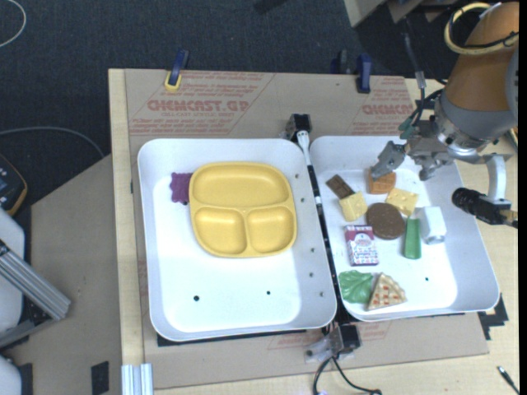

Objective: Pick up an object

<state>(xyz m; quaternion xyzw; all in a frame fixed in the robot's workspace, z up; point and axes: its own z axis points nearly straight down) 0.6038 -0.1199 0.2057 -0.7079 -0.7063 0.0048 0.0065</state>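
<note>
Over the right bin (461,290), hand (408,164) spread open — orange block (382,183) partly hidden.

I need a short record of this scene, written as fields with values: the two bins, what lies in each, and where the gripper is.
left bin: yellow divided tray, purple item at its left edge
right bin: brown block, yellow cubes, orange piece, brown disc, green bottle, small carton, green leaf, pizza slice
gripper: over the right bin's far end, above the orange piece, fingers spread, holding nothing
</note>
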